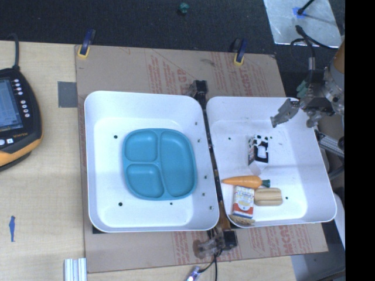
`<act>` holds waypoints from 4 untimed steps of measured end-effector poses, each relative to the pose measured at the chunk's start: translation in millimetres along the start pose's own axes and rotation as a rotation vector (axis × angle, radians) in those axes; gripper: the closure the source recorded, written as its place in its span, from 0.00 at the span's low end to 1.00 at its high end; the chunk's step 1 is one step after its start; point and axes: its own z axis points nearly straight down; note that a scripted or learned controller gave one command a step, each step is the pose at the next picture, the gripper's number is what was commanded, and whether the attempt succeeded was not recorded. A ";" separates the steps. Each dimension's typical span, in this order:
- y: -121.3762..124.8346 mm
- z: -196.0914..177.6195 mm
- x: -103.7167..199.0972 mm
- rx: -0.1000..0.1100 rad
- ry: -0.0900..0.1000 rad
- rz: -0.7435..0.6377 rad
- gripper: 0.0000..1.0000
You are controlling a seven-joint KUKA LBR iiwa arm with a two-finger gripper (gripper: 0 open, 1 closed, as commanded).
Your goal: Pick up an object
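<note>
From the fixed overhead camera, the gripper (296, 111) hangs over the upper right part of the right bin (310, 157), reaching in from the right; one grey finger (282, 115) slants down and to the left and a second, darker one sits further right, so the two look spread apart with nothing between them. Every loose object lies below and to the left of those fingers, well apart from them. Nearest is a small black-and-white patterned block (258, 148), sitting a little lower and left of the fingertips, its long axis running roughly up and down the view. Further down lies a toy carrot (244, 181), its long axis nearly horizontal, orange tip pointing left and green stem end pointing right. Just beneath the carrot, a tan oblong piece (268, 197) lies horizontally as well, and beside it on the left a small red-and-white packet (243, 205) stands lengthwise toward the bin's near rim. The left bin (99, 157), far to the left of the fingers, holds a blue divided plate (159, 163)
</note>
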 end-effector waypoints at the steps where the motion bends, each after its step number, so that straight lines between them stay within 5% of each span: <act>1: 23.4 117.4 12.7 0.003 -0.001 -0.002 0.00; 2: 24.1 186.7 -3.2 0.002 -0.001 0.000 0.00; 3: 24.4 175.9 -4.3 0.002 -0.003 -0.003 1.00; 4: 37.5 85.3 98.7 -0.001 0.001 -0.002 1.00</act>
